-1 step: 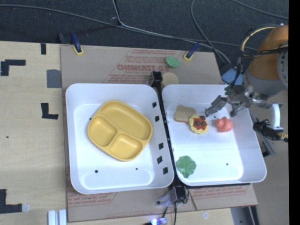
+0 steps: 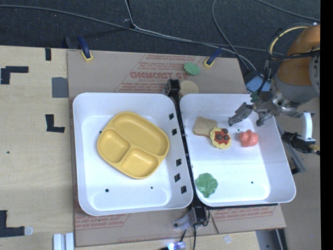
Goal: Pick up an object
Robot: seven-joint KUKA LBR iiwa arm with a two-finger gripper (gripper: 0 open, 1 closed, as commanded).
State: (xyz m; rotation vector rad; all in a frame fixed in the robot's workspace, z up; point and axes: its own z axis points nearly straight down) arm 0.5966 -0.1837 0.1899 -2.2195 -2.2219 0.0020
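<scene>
hand (image 2: 251, 114): I see it spread wide, nothing between fingers
position: hovering over right bin (image 2: 276, 191), above red toy (image 2: 248, 138)
why: likely lining up a grab

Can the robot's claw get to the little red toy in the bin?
Probably yes. The claw hangs just above the red toy in the right bin, with nothing over it; the small pizza toy sits beside it, apart.
</scene>
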